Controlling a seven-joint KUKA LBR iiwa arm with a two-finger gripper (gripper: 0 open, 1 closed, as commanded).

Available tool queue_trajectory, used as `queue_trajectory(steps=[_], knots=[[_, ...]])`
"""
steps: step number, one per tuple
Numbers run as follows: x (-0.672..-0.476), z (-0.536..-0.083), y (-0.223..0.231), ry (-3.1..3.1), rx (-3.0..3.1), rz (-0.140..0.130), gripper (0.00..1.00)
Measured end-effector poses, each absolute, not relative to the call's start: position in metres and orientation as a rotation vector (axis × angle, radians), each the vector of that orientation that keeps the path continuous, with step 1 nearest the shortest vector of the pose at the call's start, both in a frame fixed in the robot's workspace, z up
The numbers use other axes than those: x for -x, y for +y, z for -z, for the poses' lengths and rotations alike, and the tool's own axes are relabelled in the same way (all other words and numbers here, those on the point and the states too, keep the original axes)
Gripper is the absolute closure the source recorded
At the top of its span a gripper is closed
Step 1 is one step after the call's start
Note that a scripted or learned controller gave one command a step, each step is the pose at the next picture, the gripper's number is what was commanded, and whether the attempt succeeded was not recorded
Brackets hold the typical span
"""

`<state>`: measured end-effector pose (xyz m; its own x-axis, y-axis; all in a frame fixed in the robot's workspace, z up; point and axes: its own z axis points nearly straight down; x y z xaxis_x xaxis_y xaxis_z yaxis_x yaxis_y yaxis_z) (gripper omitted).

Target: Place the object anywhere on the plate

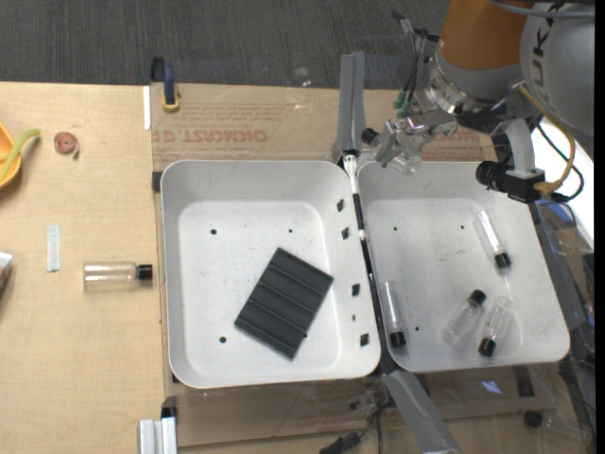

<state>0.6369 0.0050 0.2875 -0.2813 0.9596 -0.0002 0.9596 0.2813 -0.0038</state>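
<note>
- The gripper (405,140) hangs above the back edge of the right bin (553,282), near the divide between the two bins.
- A small clear vial (401,155) sits between its fingers, pale and glassy, hard to make out against the cardboard behind; the fingers are closed around it.
- The held vial is up off the bin floor, tilted, with a slight glint on it. I cannot tell which end carries the cap.
- The plate (284,303) is a dark grey, ribbed rectangle lying flat in the left bin (180,253), turned at a slant, toward the front of that bin.
- The plate and the gripper are well apart, with the bin divide between them.
- Four more clear vials with black caps lie in the right bin: one (492,240) near the right side, one (391,317) along the left wall, and a pair (480,320) just beside each other toward the front right.
- Another clear vial (117,272) with a black cap lies on its side on the wooden bench (76,367), left of the left bin.
- The arm (492,26) enters from the upper right, its orange band above the wrist.
</note>
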Motion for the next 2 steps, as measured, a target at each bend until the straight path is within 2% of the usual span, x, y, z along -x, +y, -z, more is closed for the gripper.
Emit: queue_trajectory(steps=[1,2], knots=[[-0.544,-0.222,0.027,-2.698,1.605,-0.004,1.00],[-0.477,-0.192,0.077,-2.891,1.221,-0.004,1.00]])
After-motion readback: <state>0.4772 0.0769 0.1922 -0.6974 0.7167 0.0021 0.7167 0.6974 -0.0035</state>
